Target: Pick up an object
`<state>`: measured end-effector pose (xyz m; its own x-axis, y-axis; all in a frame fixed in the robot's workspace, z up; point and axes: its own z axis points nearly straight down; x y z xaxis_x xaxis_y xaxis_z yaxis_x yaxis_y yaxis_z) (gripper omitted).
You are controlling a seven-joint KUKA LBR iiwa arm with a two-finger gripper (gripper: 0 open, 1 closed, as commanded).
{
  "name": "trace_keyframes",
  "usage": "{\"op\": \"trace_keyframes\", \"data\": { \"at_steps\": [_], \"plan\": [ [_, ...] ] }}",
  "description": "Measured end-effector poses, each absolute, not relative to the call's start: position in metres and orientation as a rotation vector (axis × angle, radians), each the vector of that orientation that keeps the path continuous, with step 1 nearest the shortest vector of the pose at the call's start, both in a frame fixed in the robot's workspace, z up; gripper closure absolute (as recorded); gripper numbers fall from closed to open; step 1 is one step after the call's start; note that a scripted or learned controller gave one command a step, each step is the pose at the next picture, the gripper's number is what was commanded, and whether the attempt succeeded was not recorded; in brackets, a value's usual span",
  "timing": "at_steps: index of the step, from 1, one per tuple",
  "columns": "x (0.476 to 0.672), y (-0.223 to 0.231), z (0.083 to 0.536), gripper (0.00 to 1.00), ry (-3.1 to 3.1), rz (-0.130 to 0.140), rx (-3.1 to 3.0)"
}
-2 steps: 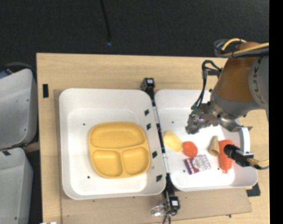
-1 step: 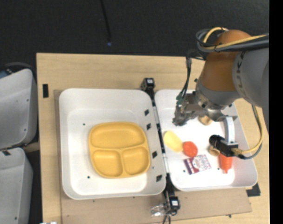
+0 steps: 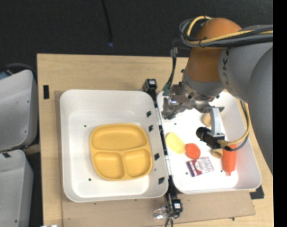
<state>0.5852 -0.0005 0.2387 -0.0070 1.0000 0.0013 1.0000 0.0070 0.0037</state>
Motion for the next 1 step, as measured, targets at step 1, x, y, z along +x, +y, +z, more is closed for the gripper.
{"op": "trace_keyframes", "data": {
  "at_steps": [1],
  "plan": [
    [0.6146,0.0476,0.2423,1.0,2.229,0.005,2.212]
  ]
}}
